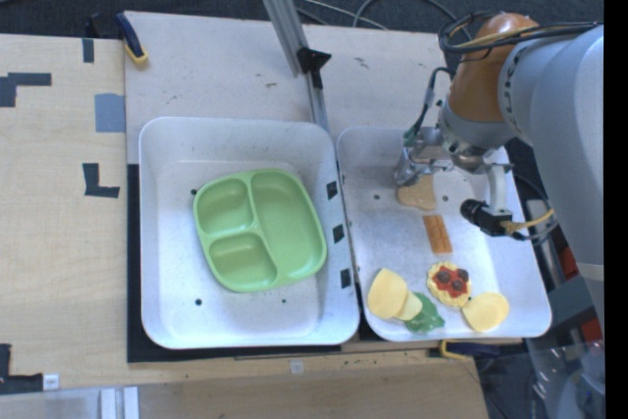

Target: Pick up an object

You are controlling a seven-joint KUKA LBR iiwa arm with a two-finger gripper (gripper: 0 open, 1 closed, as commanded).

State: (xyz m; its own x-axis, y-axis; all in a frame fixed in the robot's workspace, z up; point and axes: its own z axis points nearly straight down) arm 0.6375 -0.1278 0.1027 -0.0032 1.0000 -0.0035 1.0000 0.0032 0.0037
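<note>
Arm: we see the grey arm (549, 93) entering from the right of the camera view, orange band (486, 78) above the wrist, bent down over the right bin.
Pincer: the pincer (410, 174) sits low over the upper part of the right bin, at the top edge of a tan piece; we cannot tell how it is set, and we see nothing clearly gripped in it.
Tan piece: a flat tan slice (419, 197) lies on the bin floor just under the pincer, touching or nearly touching it; we cannot tell which.
Right bin: the right bin (368, 177) holds all the small food items, mostly along its lower half.
Orange stick: a small orange-brown bar (437, 234) lies just below the tan slice, apart from it.
Pizza piece: a round yellow piece with red spots (449, 283) lies below the bar.
Yellow rounds: one yellow disc (387, 293) at lower left of the bin, another (486, 312) at lower right, by the bin's lower rim.
Green bit: a small green item (425, 320) lies between the discs, touching the left one.
Left bin: the left bin (162, 211) carries a green divided plate (259, 231), three compartments, tilted.
Worktop: pale worktop (59, 211) with dark tape marks; a metal post (280, 0) slants across the top.
</note>
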